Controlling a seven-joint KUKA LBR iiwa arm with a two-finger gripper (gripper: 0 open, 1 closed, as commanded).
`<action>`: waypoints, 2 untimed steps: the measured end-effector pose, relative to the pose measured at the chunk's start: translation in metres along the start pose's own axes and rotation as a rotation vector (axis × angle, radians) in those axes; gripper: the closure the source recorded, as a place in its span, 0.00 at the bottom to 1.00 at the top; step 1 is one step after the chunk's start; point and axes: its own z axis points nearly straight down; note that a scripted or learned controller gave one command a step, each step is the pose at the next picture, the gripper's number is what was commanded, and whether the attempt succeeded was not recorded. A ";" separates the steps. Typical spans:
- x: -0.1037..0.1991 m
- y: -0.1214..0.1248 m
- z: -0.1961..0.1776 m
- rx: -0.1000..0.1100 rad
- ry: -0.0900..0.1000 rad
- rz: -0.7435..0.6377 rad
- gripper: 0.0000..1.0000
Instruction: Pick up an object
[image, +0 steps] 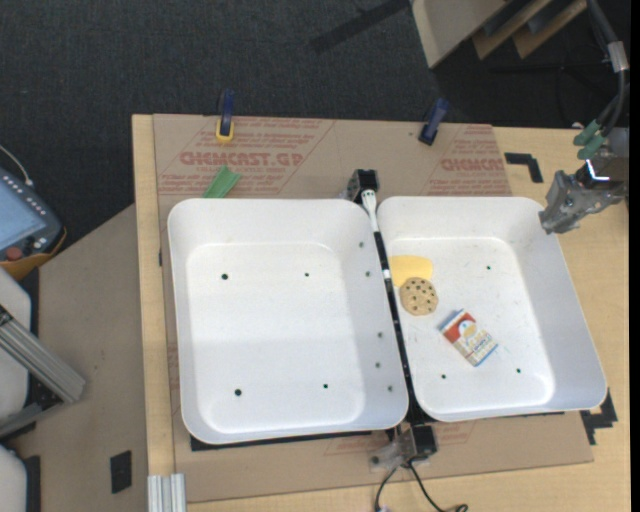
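The right bin (560, 300) holds three things. A yellow wedge (411, 268) lies near its left wall. Just below the wedge, touching it, is a round cookie (419, 295) with dark chips. A small red, white and blue packet (469, 338) lies a little right of the bin's middle. My gripper (563, 212) hangs at the far right, over the bin's upper right corner and well away from all three objects. Nothing shows between its tips.
The left bin (200, 240) stands beside the right one, joined by a black clamp strip (385, 290). Both rest on a cardboard sheet (300, 150) held by blue clamps (433, 122). A green tag (221, 183) lies on the cardboard at the upper left.
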 end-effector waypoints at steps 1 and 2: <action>0.028 -0.018 0.040 -0.004 -0.002 0.004 1.00; 0.023 -0.006 0.131 -0.003 -0.003 0.008 1.00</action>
